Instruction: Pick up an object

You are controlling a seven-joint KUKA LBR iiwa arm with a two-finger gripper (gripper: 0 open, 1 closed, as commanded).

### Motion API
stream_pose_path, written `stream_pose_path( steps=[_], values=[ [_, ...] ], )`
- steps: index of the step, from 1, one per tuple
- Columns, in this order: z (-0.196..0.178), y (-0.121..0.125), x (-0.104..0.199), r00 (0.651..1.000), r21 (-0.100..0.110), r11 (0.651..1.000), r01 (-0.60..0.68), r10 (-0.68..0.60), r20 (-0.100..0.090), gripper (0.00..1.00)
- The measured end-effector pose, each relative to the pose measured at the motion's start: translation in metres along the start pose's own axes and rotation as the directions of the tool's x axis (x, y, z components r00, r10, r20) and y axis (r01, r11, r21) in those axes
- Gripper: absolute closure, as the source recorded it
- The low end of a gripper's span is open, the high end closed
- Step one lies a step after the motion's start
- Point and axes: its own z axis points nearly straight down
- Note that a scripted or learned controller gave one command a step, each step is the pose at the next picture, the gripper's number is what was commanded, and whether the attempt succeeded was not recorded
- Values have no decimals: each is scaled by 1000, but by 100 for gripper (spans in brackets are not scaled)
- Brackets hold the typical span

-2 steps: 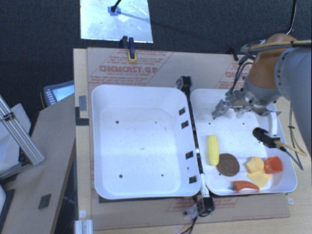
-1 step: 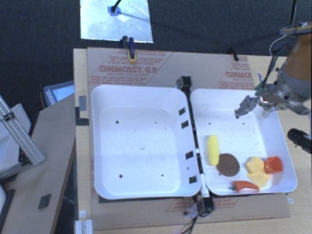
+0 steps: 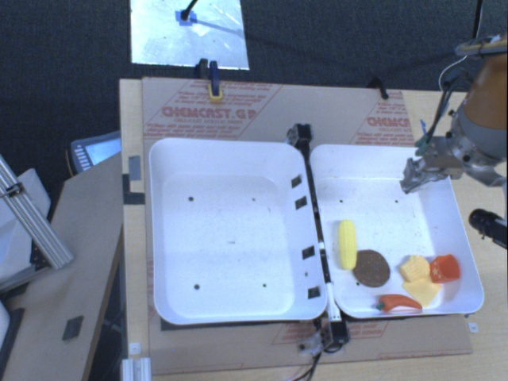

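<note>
The right bin [image 3: 373, 173] holds several food toys along its near side: a yellow corn cob [image 3: 347, 244], a brown round patty [image 3: 371, 267], a yellow cheese wedge [image 3: 417, 276], a red piece [image 3: 445, 268] and an orange carrot [image 3: 398, 303]. My gripper [image 3: 413, 178] hangs over the bin's far right part, well above and behind the toys. Nothing shows between its fingers.
The left bin [image 3: 226, 228] sits beside the right one, with black clips [image 3: 305, 205] along the shared rim. A cardboard sheet lies under both bins. A shiny plate [image 3: 189, 22] is at the back, and a metal rail [image 3: 32, 221] stands at the left.
</note>
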Motion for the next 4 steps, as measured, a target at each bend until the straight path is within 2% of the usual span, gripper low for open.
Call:
stream_pose_path(
  steps=[1,2,3,4],
  values=[
    [71,-21,66,1000,12,1000,2,-2,-5,100],
    [83,10,147,1000,4,1000,5,-5,-4,100],
    [45,25,226,1000,0,1000,5,-5,-5,100],
    [47,24,220,1000,5,1000,-4,4,-2,0]
  ],
)
